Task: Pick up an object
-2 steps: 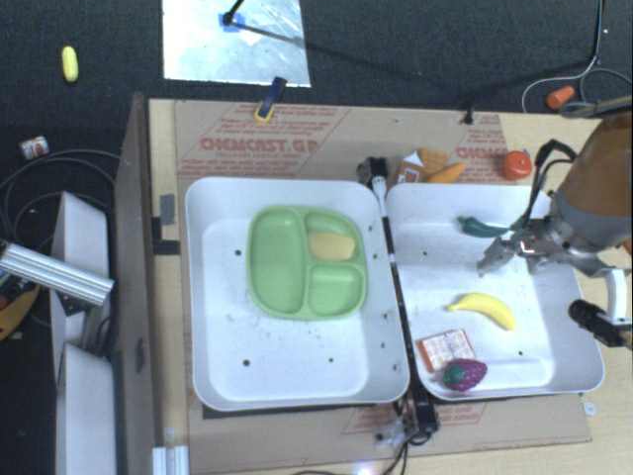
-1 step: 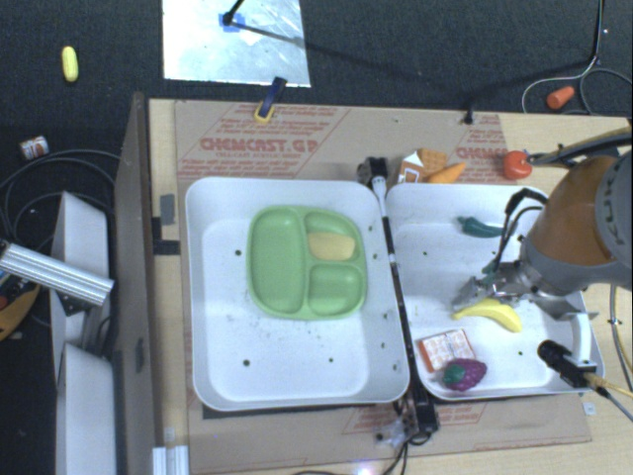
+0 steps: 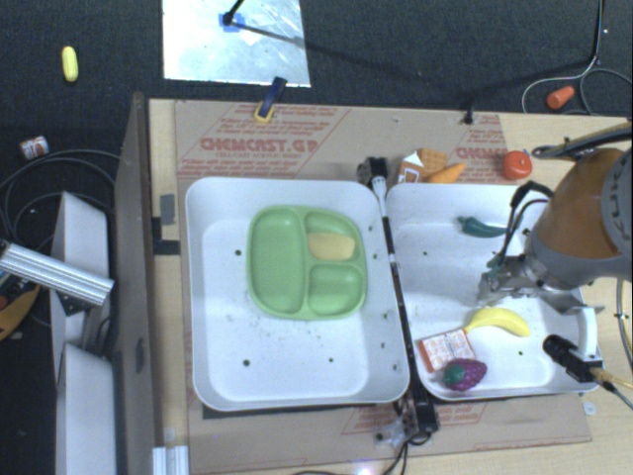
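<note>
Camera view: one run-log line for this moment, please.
arm: over right bin | gripper: above banana | grasp: none seen | left bin: green tray

The only readable lettering stands on the brown cardboard sheet that lies under the two white bins. Above the left bin, red capitals spell what looks like "CHEMCAST GP" across the sheet, with a smaller line of red print just above it, too small to read. Above the right bin, near the sheet's far right corner, the same red lettering begins again with "CHEM", and the rest is cut off by objects and the arm. The small red and white packet inside the right bin carries print, but it is too blurred to make out.
</note>
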Available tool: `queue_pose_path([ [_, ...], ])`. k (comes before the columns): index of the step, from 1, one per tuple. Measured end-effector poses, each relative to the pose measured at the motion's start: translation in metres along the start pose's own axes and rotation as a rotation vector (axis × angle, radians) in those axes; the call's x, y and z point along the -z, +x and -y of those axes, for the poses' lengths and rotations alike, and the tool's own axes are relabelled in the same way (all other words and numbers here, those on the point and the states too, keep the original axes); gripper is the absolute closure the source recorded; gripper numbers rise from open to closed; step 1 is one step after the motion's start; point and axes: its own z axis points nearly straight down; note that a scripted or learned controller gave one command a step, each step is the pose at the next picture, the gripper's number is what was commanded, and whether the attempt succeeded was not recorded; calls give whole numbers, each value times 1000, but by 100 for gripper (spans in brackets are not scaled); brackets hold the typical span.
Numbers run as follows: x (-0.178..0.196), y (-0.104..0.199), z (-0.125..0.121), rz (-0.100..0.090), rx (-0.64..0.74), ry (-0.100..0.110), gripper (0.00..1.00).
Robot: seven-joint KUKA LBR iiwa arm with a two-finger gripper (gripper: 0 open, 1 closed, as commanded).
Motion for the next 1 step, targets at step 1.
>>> queue_pose_path([
  [1,0,0,0,0,0,0,0],
])
